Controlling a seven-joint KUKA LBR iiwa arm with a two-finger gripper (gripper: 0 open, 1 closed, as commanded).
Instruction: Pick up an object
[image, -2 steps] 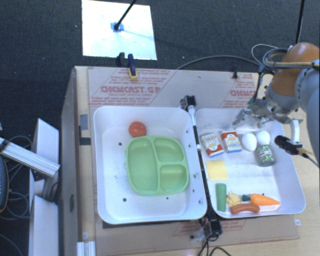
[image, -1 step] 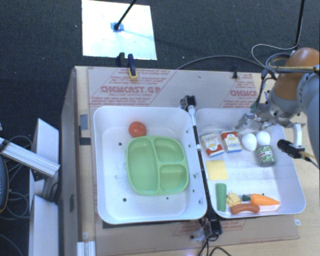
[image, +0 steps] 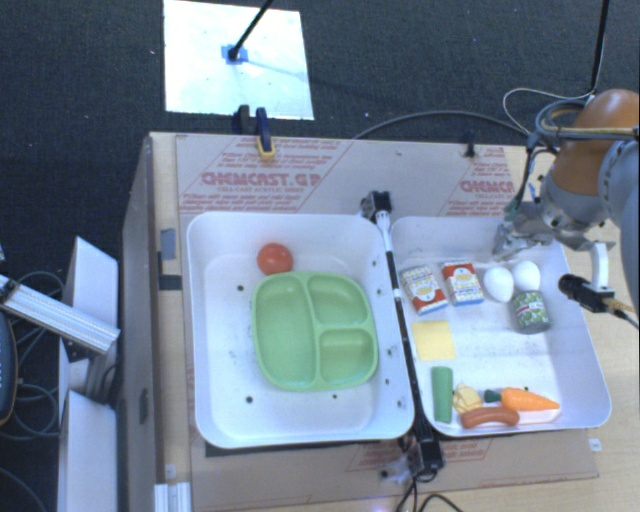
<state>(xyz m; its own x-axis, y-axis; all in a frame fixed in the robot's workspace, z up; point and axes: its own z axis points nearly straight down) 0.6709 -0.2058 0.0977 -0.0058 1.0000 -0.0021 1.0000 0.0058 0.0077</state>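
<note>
While pincer (image: 510, 240) state unclear, left bin (image: 215, 420) holds tray (image: 314, 330), tomato (image: 274, 258); right bin (image: 580, 365) eggs (image: 510, 279).

One fixed camera looks down at a slant from moderately high above — both shallow white plastic bins (image: 215, 300) fill mid-frame, the tabletop (image: 300, 170) beyond.

A blue clamp (image: 263, 131) gripped the bench's (image: 300, 170) far edge; beyond the bench, a pale sheet (image: 237, 62) lay on dark carpet (image: 80, 100).
</note>
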